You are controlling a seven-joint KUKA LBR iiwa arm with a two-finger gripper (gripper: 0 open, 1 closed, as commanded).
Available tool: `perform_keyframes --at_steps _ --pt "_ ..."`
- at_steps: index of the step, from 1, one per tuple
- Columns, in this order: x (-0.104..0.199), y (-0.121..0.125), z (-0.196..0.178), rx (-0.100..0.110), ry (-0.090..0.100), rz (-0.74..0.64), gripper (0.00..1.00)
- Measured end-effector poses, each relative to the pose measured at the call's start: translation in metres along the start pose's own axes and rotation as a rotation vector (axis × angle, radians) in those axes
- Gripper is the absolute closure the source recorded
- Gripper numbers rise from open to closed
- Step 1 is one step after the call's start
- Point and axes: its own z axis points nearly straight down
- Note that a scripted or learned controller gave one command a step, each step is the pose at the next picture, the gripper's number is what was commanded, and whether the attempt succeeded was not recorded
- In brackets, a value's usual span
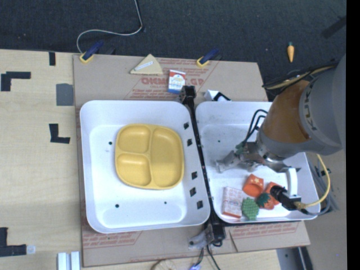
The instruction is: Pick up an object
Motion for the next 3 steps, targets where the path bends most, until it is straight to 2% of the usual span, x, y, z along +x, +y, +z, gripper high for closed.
perform_keyframes --at_steps 1,2,3 --pt "-0.019 -0.04 0.0 -0.004 -0.001 0.0 0.0" --pt "-0.02 -0.039 -0.01 -0.005 -0.003 0.0 1.0" --pt "0.01 -0.053 -0.103 0.001 0.001 -0.002 1.0"
